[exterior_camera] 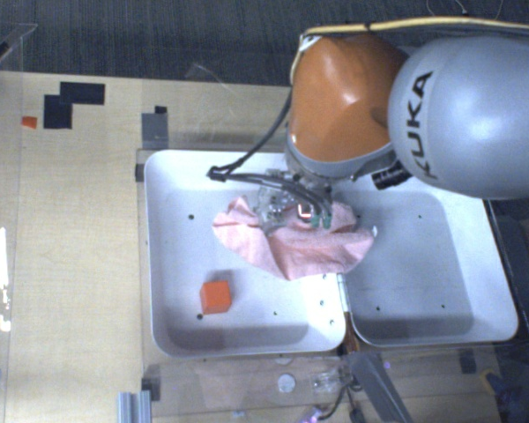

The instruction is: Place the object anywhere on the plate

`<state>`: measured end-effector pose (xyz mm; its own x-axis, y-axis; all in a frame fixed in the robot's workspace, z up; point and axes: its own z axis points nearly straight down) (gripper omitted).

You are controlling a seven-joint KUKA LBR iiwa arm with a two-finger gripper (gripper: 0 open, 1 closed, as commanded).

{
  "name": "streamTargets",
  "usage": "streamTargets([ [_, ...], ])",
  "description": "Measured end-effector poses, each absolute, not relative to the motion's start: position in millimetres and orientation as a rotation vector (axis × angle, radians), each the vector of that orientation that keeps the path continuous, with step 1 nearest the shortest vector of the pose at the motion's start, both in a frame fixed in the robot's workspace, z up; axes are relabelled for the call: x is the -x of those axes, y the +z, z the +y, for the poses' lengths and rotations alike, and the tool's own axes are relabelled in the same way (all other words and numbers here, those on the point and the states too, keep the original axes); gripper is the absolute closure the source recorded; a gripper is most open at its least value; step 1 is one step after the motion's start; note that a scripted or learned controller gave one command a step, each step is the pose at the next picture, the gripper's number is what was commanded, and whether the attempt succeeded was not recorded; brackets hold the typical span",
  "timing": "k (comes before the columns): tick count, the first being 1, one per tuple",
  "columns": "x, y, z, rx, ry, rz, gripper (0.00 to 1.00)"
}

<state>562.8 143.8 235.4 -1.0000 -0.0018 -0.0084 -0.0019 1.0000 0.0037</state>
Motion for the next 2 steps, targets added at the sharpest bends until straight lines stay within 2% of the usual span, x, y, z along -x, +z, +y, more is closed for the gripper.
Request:
streamTargets([
  [1, -544.7, 231.3, 191.9, 0.001, 0.007, 3.133, 1.0],
  [2, -544.8, 231.5, 191.8, 0.001, 0.007, 3.133, 0.0],
])
